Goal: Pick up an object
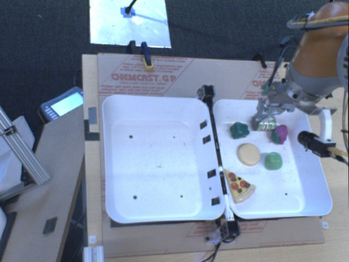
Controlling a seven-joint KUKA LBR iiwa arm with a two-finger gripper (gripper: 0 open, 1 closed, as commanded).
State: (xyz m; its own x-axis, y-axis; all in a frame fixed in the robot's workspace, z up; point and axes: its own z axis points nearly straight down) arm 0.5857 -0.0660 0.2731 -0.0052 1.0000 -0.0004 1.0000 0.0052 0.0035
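Observation:
My gripper (264,117) hangs low over the back of the right bin (305,201), with the arm reaching in from the right. Directly under its tip lies a small white and green item (268,126); whether it is gripped I cannot tell. A dark green lump (238,129) lies just left of the gripper and a purple piece (280,134) just right of it. Nearer the front sit a tan round disc (249,154), a green ball-like piece (272,160) and a pizza slice (239,186) by the divider.
The left bin (117,201) lies beside the right one, joined along a black-clipped middle edge (214,146). A metal plate (130,15) lies behind the bench, and a small device with a screen (61,106) sits to the left.

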